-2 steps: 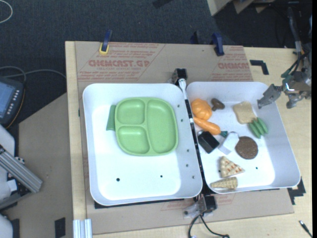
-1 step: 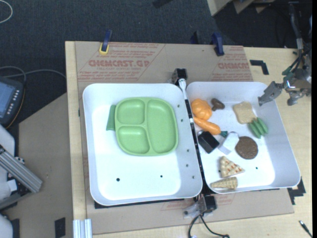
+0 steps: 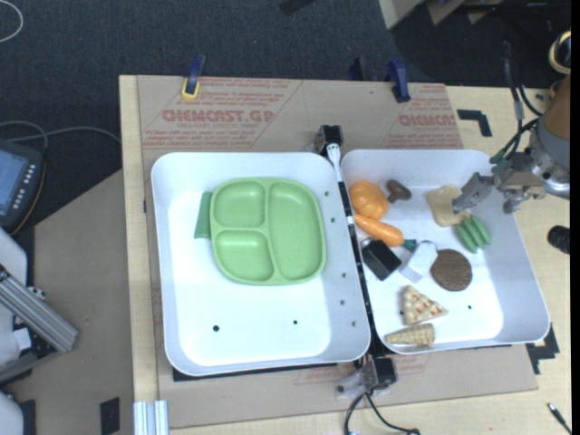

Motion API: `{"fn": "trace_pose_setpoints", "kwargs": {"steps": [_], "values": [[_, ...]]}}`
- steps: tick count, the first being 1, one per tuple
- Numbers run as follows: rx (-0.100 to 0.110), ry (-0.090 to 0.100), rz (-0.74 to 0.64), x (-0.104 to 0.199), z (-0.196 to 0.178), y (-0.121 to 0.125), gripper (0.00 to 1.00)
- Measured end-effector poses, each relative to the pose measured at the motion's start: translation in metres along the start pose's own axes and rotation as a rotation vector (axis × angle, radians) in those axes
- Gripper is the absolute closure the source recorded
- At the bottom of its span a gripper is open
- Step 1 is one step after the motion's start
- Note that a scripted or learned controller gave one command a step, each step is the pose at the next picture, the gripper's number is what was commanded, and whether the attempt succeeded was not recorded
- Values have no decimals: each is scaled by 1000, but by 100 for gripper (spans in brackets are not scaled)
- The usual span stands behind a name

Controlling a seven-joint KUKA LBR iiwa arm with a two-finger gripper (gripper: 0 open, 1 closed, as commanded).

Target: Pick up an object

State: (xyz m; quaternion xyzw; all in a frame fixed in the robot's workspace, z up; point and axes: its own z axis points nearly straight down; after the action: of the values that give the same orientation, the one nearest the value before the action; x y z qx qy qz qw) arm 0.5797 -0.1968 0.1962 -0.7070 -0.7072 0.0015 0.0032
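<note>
Approach step, by my read: gripper [image 3: 489, 191] hangs over the right bin's [image 3: 521, 311] far right part, fingers spread with nothing between them, just above the beige piece [image 3: 443, 205] and green pod [image 3: 472, 233]. Next move likely calls for a straight drop onto one of these, then a squeeze. Room is tight leftward: carrot [image 3: 378, 229], black block [image 3: 381, 258] and brown disc [image 3: 450, 270] crowd together; right wall sits near, left bin holds a green tray [image 3: 268, 229].

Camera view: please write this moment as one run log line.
gripper: open, above right bin | held: nothing | nearest: green item | left bin: green tray
</note>
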Motion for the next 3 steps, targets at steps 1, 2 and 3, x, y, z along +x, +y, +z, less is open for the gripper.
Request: {"fn": "trace_pose_setpoints", "kwargs": {"steps": [1,2,3], "values": [[0,0,1,-3,61,-7,0],[-2,-1,0,-3,114,-7,0],[-8,-3,1,-3,100,-6,100]]}}
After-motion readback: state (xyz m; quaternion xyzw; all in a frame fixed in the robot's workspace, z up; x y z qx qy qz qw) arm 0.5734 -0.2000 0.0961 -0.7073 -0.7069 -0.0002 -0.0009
